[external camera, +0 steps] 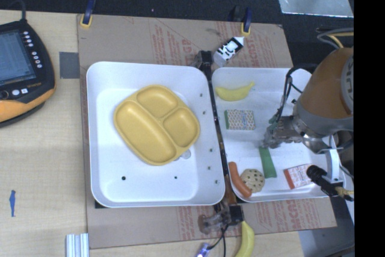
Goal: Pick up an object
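Note:
The right bin (264, 76) holds a yellow banana (234, 91) at the back, a small speckled sponge-like block (240, 119), a green strip (267, 162), a cookie (252, 179), a hot dog (237, 180) at the front left, and a red-and-white packet (296, 176). My gripper (274, 136) hangs low over the right bin, just above the far end of the green strip and to the right of the speckled block. The wrist hides its fingers.
The left bin (102, 129) holds a yellow divided plate (156, 123). A teach pendant (21, 72) lies at the far left. Another banana (245, 239) lies outside the bins at the front. A black-and-white object (228, 49) sits behind the bins.

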